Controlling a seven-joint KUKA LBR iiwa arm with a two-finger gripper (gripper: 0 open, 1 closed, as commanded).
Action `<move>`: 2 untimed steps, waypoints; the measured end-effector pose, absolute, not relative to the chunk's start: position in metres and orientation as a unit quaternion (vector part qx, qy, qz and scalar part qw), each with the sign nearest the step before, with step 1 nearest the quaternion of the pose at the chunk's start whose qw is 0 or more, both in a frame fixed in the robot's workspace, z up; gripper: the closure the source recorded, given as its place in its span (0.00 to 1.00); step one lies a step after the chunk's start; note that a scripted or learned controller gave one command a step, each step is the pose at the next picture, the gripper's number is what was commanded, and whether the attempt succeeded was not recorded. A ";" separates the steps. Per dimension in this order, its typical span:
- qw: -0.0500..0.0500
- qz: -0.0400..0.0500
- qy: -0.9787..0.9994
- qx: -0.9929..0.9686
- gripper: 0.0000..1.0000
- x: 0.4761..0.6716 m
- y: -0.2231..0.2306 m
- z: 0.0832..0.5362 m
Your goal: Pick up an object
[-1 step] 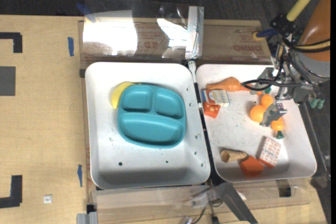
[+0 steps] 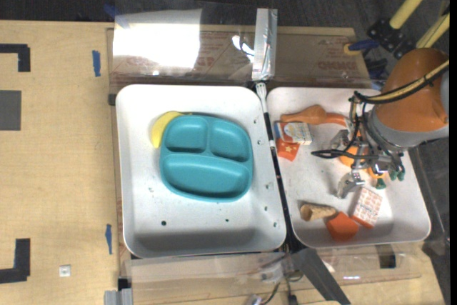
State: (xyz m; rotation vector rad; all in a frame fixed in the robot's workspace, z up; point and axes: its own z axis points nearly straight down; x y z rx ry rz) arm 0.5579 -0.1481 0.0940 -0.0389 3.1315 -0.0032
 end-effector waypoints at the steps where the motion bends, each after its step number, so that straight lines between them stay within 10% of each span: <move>1: 0.009 -0.002 1.000 -0.014 1.00 0.560 -0.147 0.105; 2: 0.009 -0.001 0.999 0.040 1.00 0.629 -0.133 0.207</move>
